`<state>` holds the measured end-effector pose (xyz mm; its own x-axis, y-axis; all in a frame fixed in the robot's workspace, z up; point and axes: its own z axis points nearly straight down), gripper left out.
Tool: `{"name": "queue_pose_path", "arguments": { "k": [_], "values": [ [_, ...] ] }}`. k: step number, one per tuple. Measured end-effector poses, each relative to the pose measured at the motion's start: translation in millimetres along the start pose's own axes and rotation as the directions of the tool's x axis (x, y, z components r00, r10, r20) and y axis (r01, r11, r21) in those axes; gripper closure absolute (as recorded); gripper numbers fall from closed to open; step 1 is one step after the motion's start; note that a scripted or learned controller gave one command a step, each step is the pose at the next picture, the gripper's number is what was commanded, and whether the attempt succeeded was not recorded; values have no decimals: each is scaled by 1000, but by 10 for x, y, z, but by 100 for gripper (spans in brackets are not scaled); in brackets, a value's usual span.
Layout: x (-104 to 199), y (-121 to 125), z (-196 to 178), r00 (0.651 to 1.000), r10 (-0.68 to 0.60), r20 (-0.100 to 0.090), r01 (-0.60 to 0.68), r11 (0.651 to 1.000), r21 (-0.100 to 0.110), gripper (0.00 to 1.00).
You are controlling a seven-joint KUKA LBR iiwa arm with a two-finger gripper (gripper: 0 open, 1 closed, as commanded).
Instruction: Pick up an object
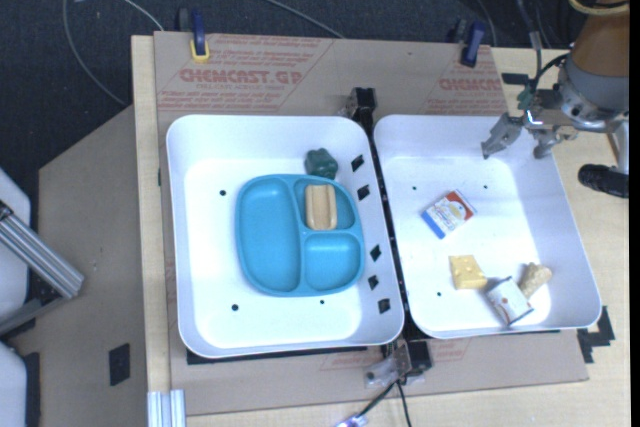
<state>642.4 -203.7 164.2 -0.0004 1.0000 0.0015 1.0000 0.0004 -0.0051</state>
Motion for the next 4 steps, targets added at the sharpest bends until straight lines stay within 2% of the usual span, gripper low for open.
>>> {"name": "queue_pose_path", "arguments": {
  "k": [1, 2, 3, 4],
  "values": [
    [-10, 47, 619, 1000, -1, -1, 1, 1000, 1, 0],
    [-2, 50, 797, 1000, -2, 0, 2, 1000, -2, 0],
    [-1, 64, 667, 1000, -3, 2, 3, 1000, -6, 100],
    [-33, -22, 136, 1000, 1, 3, -1, 1000, -10, 100]
  ]
}}
